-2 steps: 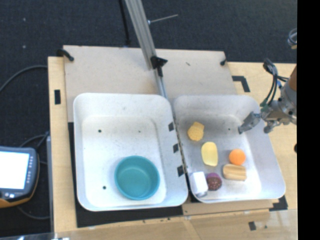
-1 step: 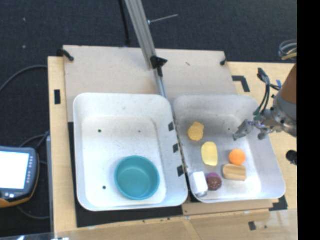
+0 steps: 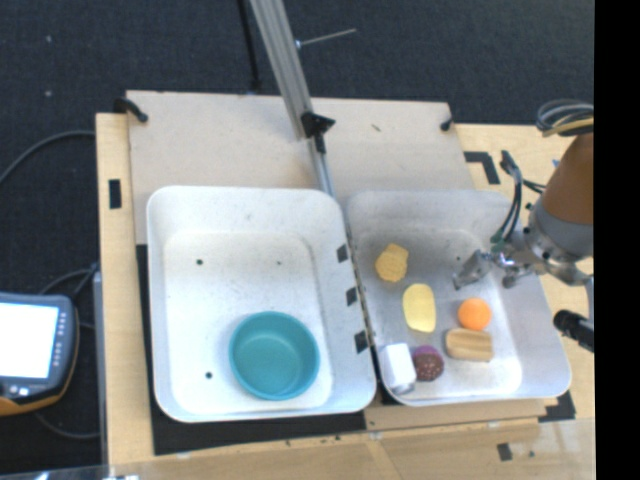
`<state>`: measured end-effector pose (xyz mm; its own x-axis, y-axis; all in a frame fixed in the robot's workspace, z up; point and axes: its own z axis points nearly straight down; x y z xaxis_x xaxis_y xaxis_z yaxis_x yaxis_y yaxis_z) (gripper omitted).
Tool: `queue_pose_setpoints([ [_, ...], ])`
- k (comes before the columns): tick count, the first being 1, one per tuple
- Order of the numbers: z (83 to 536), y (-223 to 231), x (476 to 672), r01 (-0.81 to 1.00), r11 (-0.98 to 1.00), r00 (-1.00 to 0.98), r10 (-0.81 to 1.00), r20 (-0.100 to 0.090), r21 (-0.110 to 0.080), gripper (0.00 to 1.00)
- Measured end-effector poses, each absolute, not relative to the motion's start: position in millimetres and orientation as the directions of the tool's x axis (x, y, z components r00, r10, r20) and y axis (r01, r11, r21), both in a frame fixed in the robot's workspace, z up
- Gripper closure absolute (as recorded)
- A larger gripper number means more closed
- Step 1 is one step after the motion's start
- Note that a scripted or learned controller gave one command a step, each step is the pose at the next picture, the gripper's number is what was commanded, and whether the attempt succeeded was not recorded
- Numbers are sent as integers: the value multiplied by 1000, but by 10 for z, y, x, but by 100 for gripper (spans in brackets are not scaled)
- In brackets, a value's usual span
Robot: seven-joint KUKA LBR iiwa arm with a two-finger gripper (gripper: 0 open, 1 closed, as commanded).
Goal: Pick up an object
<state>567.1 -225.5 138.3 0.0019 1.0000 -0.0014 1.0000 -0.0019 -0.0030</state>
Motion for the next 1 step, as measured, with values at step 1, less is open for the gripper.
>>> queue_pose_setpoints([
  [1,1523,-2267,5687,1000,-4,4,1000,-3,4,100],
])
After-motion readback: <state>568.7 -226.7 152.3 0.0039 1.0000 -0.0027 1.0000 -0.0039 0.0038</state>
